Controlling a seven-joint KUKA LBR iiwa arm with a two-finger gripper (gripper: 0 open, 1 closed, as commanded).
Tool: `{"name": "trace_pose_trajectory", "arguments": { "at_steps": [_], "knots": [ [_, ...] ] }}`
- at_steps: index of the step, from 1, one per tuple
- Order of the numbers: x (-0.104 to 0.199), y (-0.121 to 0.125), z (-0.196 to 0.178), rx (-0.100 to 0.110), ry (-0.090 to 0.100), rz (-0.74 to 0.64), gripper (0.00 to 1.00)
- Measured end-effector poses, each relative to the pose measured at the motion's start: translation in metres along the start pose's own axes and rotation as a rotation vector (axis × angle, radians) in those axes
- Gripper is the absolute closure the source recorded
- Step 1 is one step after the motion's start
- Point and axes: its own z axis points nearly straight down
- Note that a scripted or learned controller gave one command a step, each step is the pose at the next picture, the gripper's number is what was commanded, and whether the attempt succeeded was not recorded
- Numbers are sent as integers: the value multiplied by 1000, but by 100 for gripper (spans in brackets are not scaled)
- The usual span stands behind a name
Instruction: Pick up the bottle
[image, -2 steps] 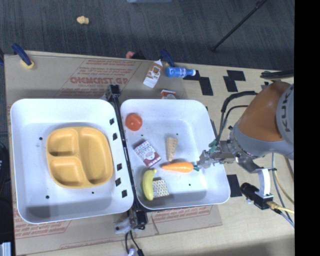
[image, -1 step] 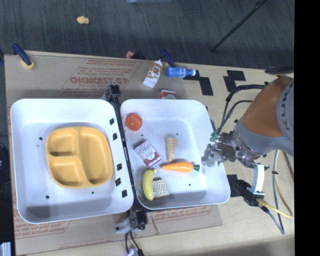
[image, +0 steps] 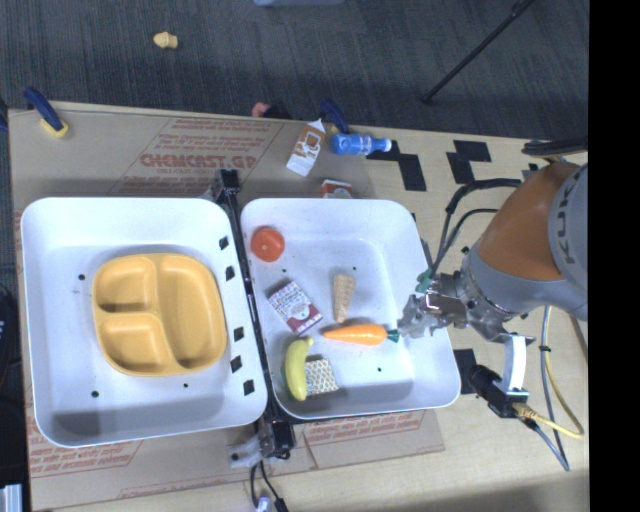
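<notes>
The claw (image: 418, 318), grip state unclear, sits over the right bin's edge, well apart from the bottle (image: 358, 145).

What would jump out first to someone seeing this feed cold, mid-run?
The yellow divided tray filling the left bin grabs the eye first. Next, the bright toy food in the right bin: an orange carrot by the gripper at the bin's right edge, a banana and a tomato. The blue bottle lies outside both bins, on the bench behind them.
</notes>
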Motion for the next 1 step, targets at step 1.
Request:
{"name": "trace_pose_trajectory", "arguments": {
  "at_steps": [1],
  "knots": [
    [-4,0,14,2,0,223,100]
  ]
}}
